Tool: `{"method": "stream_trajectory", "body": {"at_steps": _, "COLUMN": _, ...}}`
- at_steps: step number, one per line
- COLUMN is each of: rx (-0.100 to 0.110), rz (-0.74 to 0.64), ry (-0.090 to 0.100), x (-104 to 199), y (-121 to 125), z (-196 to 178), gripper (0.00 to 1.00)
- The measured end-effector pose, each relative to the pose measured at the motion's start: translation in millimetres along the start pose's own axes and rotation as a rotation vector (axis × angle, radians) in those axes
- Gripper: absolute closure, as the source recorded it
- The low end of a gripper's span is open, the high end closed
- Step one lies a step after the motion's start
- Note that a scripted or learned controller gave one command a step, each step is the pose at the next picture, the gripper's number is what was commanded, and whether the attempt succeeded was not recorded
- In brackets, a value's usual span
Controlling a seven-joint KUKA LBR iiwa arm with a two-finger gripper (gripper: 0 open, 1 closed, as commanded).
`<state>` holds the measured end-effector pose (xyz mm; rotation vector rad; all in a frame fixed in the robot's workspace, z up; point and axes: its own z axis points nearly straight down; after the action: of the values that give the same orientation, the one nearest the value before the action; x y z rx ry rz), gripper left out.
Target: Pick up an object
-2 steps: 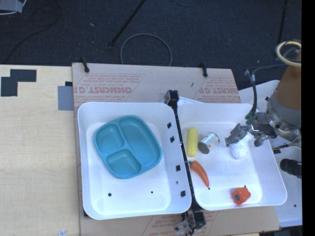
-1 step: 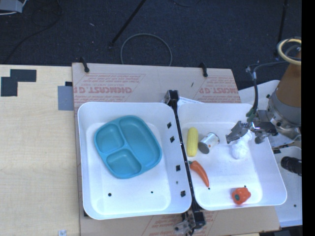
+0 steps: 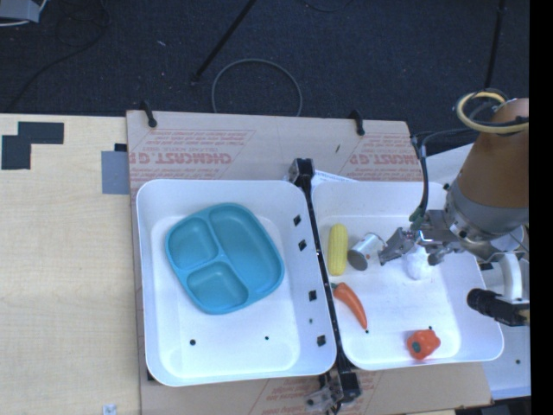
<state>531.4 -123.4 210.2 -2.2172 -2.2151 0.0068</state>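
Dark carpet with loose cables lies behind a pale wooden bench, where two shallow white bins sit side by side on a cardboard sheet. Taking the black divider (image 3: pixel 315 266) between the bins as the landmark: left of it, the left bin (image 3: pixel 164 353) holds a blue sectioned plate (image 3: pixel 225 258). Just right of the divider, in the right bin (image 3: pixel 471 348), lies a yellow corn cob (image 3: pixel 338 249), with an orange carrot (image 3: pixel 351 305) below it and a small silver cup (image 3: pixel 365 251) on its side just beyond the corn. Farther right and lower sits a small orange-red object (image 3: pixel 423 344). The gripper (image 3: pixel 399 247) hangs low over the right bin, just right of the silver cup; whether its fingers are apart or together cannot be told, and nothing shows between them.
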Motion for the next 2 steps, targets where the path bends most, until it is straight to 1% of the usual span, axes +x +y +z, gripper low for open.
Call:
{"method": "stream_trajectory", "body": {"at_steps": 1, "rx": -0.001, "rz": 0.0, "ry": -0.001, "x": -4.9, "y": -4.8, "z": 45.9, "gripper": 0.0}}
{"method": "stream_trajectory", "body": {"at_steps": 2, "rx": 0.001, "rz": -0.001, "ry": 0.0, "x": -4.5, "y": -4.7, "z": 110.3, "gripper": 0.0}}
